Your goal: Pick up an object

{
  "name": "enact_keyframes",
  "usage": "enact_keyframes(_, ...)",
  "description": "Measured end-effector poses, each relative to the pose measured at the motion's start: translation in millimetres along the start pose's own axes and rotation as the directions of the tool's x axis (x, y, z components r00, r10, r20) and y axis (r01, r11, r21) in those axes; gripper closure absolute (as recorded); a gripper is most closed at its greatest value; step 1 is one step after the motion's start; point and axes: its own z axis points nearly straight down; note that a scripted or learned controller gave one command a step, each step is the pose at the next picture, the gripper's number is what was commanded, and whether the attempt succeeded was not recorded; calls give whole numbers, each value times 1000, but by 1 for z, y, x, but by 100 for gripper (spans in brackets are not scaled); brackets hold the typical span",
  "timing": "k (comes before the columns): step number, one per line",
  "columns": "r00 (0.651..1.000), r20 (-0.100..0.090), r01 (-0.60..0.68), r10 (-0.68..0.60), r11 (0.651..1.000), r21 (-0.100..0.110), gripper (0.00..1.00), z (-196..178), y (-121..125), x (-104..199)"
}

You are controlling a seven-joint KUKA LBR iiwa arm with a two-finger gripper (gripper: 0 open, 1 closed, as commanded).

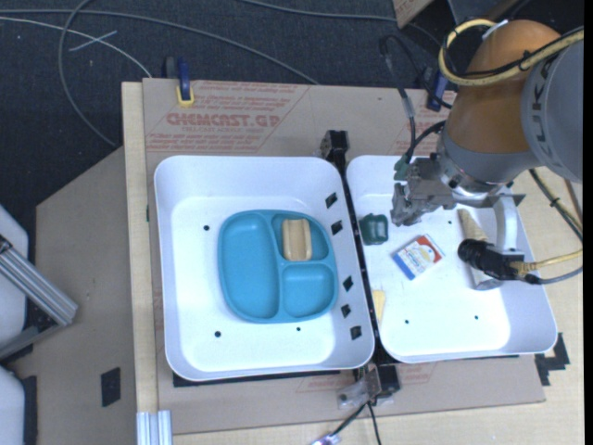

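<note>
status: pick not yet made, as far as you can judge. end effector (408, 209): low over the back left of the right bin (463, 315), and you cannot tell whether it is spread or pressed together; the nearest candidates both lie on the bin floor, a small dark green object (373, 229) just beside it toward the dividing wall and a blue, white and red packet (417, 255) just in front. left bin (185, 248): blue divided plate (250, 267) with a tan block (296, 239) in its upper right compartment, well apart from the arm; grasp and lift are left for you to see done.
</note>
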Motion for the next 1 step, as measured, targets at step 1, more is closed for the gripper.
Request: enact_keyframes(1,1000,-1,1,-1,1000,-1,100,11,34,39)
